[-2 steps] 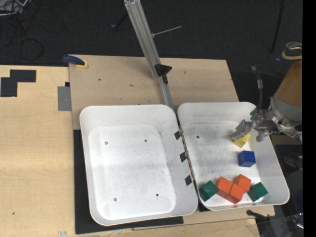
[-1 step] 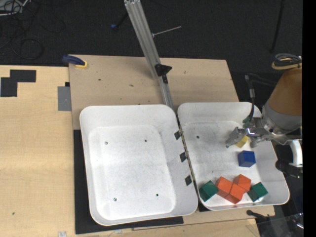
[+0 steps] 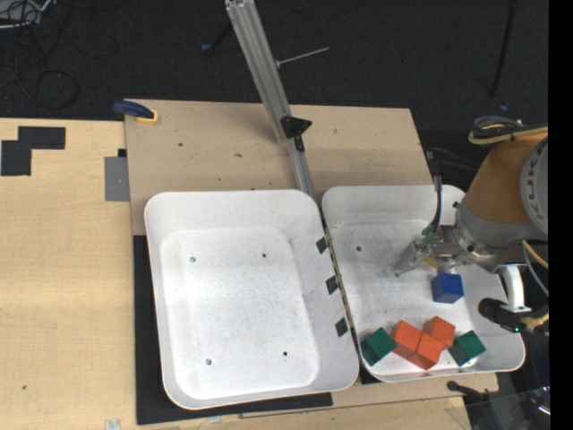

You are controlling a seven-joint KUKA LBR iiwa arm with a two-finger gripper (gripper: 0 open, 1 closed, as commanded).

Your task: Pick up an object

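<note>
The arm [image 3: 506, 195] reaches in from the right, its gripper [image 3: 421, 256] low over the right bin [image 3: 376, 218], fingers spread, holding nothing. The blue cube [image 3: 448, 287] sits just beside it, slightly askew.

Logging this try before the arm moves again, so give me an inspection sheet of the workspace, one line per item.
Surface: wooden bench bearing left bin and right bin side by side.
Job's things: blue block, two orange blocks and two green blocks in the right bin, near its front.
Clutter: blue clamp at the bench's back left corner.
Grippers: gripper low inside the right bin, left of the blue block.
Cables: coils on the dark floor at back left.
Surroundings: slanted aluminium rail.
</note>
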